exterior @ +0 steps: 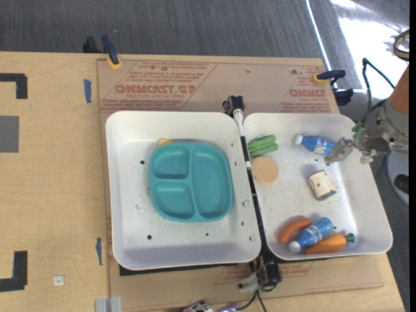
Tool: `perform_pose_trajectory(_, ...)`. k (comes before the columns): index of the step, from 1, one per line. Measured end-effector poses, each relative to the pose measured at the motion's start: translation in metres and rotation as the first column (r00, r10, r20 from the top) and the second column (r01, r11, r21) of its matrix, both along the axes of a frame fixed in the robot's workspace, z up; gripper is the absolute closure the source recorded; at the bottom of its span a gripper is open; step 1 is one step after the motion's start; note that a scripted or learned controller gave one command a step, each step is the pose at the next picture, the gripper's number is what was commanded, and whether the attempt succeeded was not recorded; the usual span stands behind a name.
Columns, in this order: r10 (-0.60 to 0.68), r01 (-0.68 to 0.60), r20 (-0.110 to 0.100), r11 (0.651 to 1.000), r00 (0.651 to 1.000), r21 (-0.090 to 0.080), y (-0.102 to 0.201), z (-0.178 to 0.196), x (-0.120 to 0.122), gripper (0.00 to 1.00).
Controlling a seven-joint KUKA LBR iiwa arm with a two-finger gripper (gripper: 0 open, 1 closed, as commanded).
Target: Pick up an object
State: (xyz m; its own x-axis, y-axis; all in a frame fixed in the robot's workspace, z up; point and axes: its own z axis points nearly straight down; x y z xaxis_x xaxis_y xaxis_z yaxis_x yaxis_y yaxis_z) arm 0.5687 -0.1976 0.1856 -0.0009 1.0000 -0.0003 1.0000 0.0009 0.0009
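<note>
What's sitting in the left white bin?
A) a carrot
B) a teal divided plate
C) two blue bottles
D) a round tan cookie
B: the teal divided plate fills most of the left bin, while the bottles, carrot and tan disc all lie in the right bin.

In the right bin: a green pod [262,145], tan disc [265,169], blue bottle [316,145] lying flat, small white carton [322,184], 2 orange pieces [294,229] flanking a second bottle [312,234]
</note>
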Motion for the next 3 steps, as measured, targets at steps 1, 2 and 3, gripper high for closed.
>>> perform_pose_trajectory(1,0.112,-0.112,0.003,0.994,0.994,0.0,0.048,-0.1,-0.015,0.0)
perform_pose_trajectory(2,0.112,-0.112,0.006,0.994,0.994,-0.002,0.048,-0.089,-0.014,1.0)
perform_pose_trajectory(3,0.165,-0.165,0.002,0.986,0.986,0.001,0.147,0.0,-0.005,1.0)
